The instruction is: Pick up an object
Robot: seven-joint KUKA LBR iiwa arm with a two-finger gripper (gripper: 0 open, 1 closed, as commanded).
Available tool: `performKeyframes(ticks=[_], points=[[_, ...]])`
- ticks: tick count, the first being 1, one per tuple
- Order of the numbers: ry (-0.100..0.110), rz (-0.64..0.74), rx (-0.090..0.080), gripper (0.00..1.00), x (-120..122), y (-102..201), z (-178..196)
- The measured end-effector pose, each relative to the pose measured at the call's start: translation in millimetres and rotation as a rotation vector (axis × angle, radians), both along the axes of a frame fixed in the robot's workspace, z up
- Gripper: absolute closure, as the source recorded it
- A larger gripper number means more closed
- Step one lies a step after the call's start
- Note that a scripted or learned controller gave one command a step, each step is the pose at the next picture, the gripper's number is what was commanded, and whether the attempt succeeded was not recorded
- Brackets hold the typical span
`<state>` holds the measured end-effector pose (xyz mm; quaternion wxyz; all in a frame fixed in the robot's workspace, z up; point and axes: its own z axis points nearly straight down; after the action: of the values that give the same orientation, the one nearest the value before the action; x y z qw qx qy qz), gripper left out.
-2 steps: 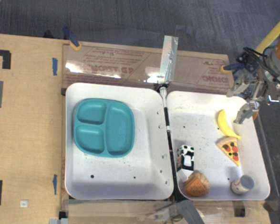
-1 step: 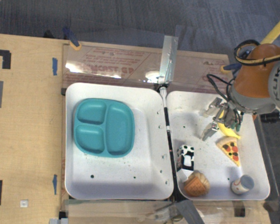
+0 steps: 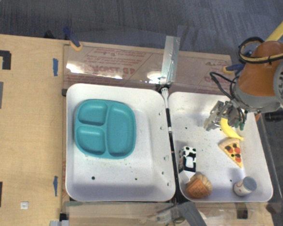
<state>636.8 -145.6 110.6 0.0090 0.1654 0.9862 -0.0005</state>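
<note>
Just fingers (image 3: 226, 117) — beside banana (image 3: 229, 129)

KUKA arm (image 3: 267, 70)
Grey body, orange wrist band, black cables looped over it, metal two-finger gripper (image 3: 224, 117).

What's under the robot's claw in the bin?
Under the claw in the right bin lies a yellow banana, beside a pizza slice. The banana's upper end is covered by the claw, so I cannot tell whether the claw touches it.
</note>
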Motion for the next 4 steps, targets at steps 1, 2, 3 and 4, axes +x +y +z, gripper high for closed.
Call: performKeyframes(ticks=[1,2,3,4], points=[[0.008,0.156,0.004,1.0,-64.3,101.6,78.6],[0.016,-0.03,0.007,1.0,-124.3,177.2,74.8],[0.007,0.081,0.007,1.0,-155.6,248.1,144.7],[0.022,-0.378,0.006,1.0,-151.0,249.9,23.5]])
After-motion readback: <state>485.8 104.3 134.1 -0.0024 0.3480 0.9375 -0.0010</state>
